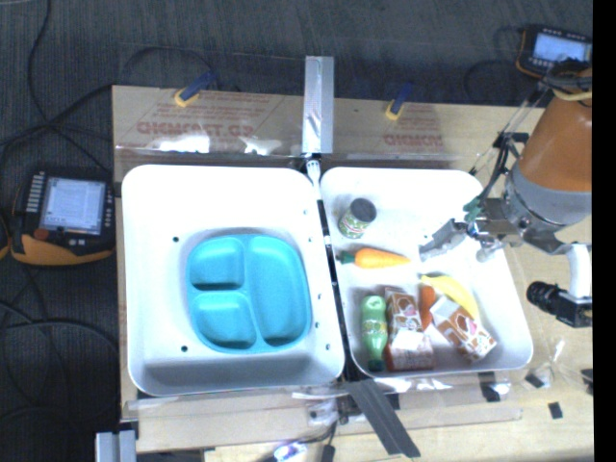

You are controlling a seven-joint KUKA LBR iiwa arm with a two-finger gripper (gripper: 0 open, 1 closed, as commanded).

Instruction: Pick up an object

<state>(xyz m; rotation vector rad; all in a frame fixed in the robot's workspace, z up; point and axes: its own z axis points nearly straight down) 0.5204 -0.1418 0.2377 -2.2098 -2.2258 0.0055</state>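
- We see two shallow white bins side by side on a bench, from above; the arm [558,162] reaches in from the right over the right bin [423,183].
- The gripper [445,239] hangs above the middle right of that bin. Whether its claw is open or shut we cannot tell, as it is small and blurred, and nothing shows in it.
- The task names no single object. The nearest candidates are a carrot [380,257] and a banana [454,294].
- The carrot lies just left of the gripper, its long axis running left to right, pointed end towards the claw.
- The banana lies just nearer to us than the gripper, its length slanting from left-far to right-near.
- We judge the coming move to turn on this: the carrot sits apart from the other things with bare floor around it, so it looks the easier reach, a short move left.
- Farther left and away, a small round can [357,218] stands alone near the dividing wall.
- Along the near side the things crowd together: a green bottle [373,320], a dark box [404,330] and a patterned carton [466,331], touching or nearly so, with the banana's end against them.
- That crowding could hinder a grasp there.
- The left bin [154,287] holds a blue divided tray [246,292].
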